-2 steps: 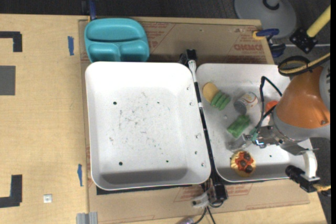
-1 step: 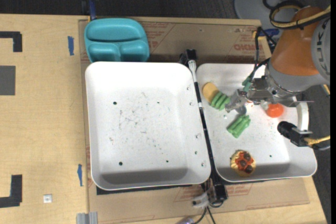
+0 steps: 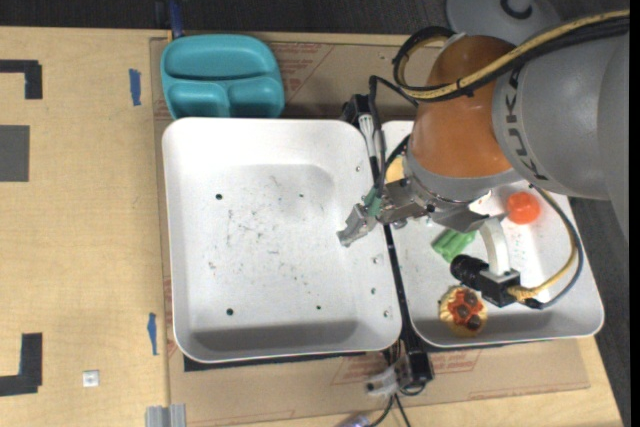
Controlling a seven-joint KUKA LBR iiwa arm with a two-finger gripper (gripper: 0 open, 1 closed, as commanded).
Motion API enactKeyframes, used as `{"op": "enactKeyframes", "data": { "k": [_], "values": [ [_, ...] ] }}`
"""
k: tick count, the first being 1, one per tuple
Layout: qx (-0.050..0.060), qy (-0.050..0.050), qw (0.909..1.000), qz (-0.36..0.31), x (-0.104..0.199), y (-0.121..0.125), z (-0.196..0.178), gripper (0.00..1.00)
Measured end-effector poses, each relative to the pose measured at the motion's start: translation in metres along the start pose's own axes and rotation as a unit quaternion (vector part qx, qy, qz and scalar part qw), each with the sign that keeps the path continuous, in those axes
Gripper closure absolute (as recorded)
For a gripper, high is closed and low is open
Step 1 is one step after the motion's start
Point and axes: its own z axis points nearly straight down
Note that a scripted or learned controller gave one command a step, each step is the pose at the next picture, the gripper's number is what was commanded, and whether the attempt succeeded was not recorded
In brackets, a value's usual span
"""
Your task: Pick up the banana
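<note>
Banana (image 3: 395, 171): only small yellow bit visible at right bin's (image 3: 580, 320) left edge, rest hidden under arm (image 3: 470, 130). Hand (image 3: 362, 220) over divide btw bins; grip state can't tell. Banana prob light, soft-ish, smooth skin, bruises easy. Take mid-body, across width, gentle squeeze.

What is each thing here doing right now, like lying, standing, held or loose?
Gripper: hangs low over the seam between the bins, nothing seen between its fingers.
Teal tray: sits flat behind the left bin.
Orange-capped white bottle: lies in the right bin.
Green piece: lies beside it.
</note>
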Motion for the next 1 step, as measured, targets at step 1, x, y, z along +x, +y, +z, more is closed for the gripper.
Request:
{"op": "enactKeyframes", "data": {
  "k": [1],
  "values": [
    [-0.014, -0.006, 0.9997, -0.017, 0.0537, -0.0084, 0.0635, 0.0]
  ]
}}
